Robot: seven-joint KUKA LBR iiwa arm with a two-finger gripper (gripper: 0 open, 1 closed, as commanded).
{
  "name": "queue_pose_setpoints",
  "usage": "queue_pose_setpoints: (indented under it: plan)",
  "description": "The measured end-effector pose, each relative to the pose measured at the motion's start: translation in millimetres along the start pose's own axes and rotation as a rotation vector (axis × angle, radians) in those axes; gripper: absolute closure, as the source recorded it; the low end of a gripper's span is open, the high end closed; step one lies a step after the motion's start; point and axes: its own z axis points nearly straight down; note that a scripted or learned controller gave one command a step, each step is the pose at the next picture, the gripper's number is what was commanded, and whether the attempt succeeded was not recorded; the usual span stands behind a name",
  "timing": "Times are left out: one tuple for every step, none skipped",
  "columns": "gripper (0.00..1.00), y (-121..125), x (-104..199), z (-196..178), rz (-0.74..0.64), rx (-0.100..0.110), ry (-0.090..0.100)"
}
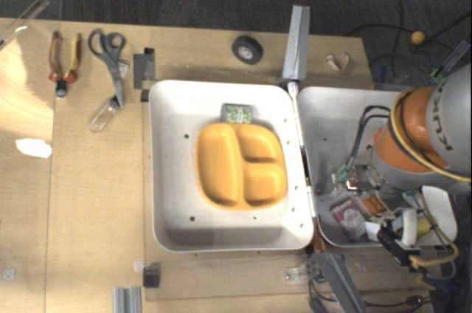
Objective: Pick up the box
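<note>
A grey robot arm (424, 156) with an orange band reaches in from the right and hangs low over the right-hand white bin (332, 112), its claw (352, 184) down among a small clutter near that bin's lower left corner. The wrist hides the claw from above, so it cannot be told whether it is open or closed, and nothing can be seen gripped in it. Just beside it lie a crumpled pinkish packet (345, 215) and a small orange item (373, 204).

The small green-and-white box (237, 113) sits in the left bin (158, 156), well apart from the claw, close to the bin's far wall and touching the far edge of a yellow three-part tray (240, 164) that fills the middle of that bin.

On the wooden table (74, 193) beyond the bins lie red-handled pliers (63, 62), a pair of grey scissors (110, 57) and a roll of black tape (247, 49). A grey metal bar (297, 42) runs back from the gap between the two bins.
</note>
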Motion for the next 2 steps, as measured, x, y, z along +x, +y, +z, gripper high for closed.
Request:
queue_pose_setpoints:
  plan:
    - [0.00, 25, 15, -1, 0.045, 0.007, -0.001]
    - [0.00, 1, 9, -1, -0.228, -0.007, -0.008]
